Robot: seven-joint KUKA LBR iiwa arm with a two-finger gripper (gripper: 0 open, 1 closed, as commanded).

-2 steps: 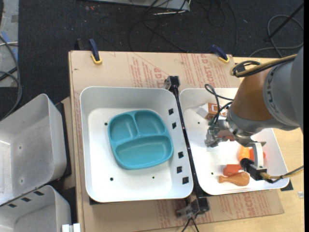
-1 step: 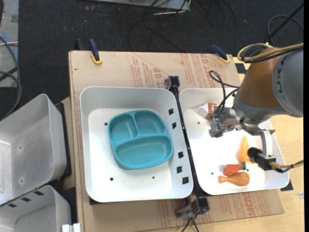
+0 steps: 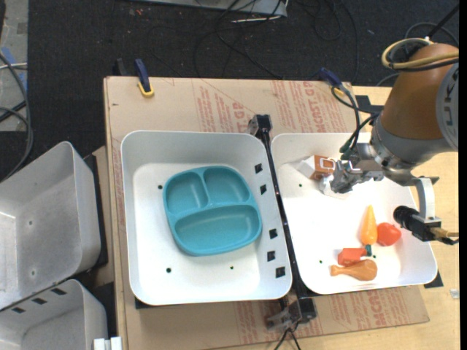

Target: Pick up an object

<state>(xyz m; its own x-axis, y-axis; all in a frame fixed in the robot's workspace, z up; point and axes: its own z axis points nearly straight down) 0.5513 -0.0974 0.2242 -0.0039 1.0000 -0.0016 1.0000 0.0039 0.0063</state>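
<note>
Claw [image 3: 340,183] state cannot be determined. Bench [image 3: 190,97] cardboard bears illegible red print. Left bin [image 3: 139,195] holds a glossy teal three-compartment plate [image 3: 212,210].

Teal tray [image 3: 211,210] in white bin [image 3: 139,195]; orange carrot [image 3: 368,224], red tomato [image 3: 388,233], tan drumstick [image 3: 356,270] right of tray; brown table [image 3: 197,104].

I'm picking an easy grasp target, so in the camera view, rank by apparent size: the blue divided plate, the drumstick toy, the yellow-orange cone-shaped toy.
1. Blue divided plate, by far the largest.
2. Drumstick toy.
3. Yellow-orange cone-shaped toy, though it looks close to the drumstick, so that order is unsure.
</note>
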